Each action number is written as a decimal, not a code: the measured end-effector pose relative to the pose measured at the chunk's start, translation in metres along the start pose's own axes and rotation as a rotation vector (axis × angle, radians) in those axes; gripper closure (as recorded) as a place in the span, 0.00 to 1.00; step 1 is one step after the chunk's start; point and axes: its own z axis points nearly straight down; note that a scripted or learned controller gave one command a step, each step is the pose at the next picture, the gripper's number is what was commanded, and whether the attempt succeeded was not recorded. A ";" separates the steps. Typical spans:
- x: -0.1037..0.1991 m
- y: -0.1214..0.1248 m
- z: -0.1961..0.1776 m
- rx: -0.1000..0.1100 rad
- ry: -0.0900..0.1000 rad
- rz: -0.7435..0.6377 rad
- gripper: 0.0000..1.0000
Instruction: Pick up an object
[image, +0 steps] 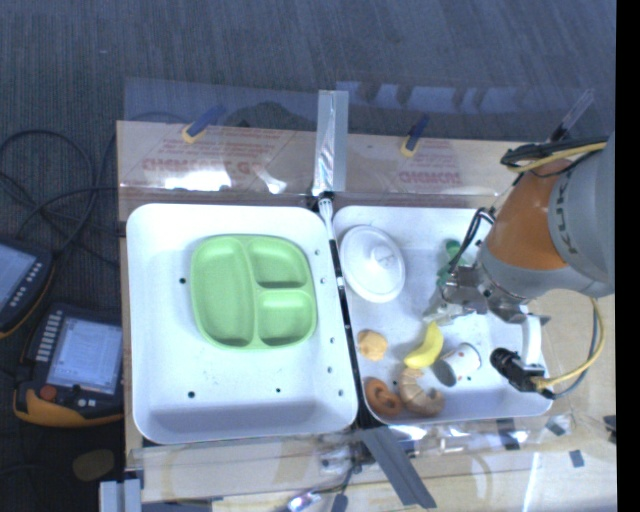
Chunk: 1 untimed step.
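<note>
Your left bin (150, 400) carries a green tray (252, 290); the right bin (400, 215) holds a white bowl (373, 262), an orange ball (373, 345), a brown pastry (383, 398) and a banana (427, 346). The gripper (452, 300) hangs just above the banana, but you cannot tell how it stands from here. You look to be at the approach step: next, descend onto the banana and close squarely across it.

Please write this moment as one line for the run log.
arm: over right bin | claw: low, just above banana | left bin: green plate | right bin: white bowl, banana, small foods
</note>
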 end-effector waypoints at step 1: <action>0.033 -0.001 -0.079 0.015 -0.001 0.273 1.00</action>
